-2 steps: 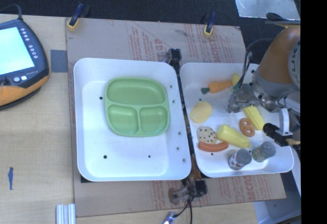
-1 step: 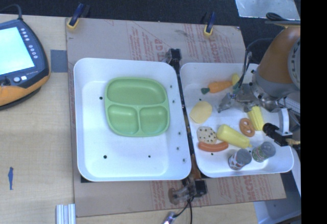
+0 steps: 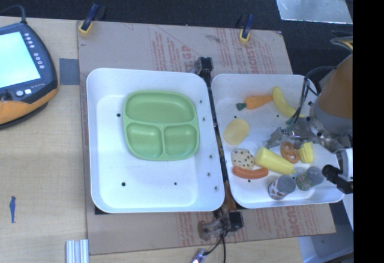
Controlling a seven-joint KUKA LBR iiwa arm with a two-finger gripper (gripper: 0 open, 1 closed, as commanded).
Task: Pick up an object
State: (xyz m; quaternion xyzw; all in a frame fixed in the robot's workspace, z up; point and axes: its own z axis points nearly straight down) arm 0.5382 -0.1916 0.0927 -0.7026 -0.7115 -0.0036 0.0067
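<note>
We reach our grey metal gripper [image 3: 287, 136] low into the right white bin [image 3: 240, 196] by the small pretzel toy [image 3: 289, 152] to grab something, but we cannot tell its state.

The wooden worktop [image 3: 42, 160] carried a brown cardboard sheet [image 3: 180, 51], held at its far edge by two clamps [image 3: 89, 20]. Two white bins [image 3: 102, 136] lay side by side on the sheet, and a handheld control pendant [image 3: 21, 72] rested at the worktop's left.
</note>
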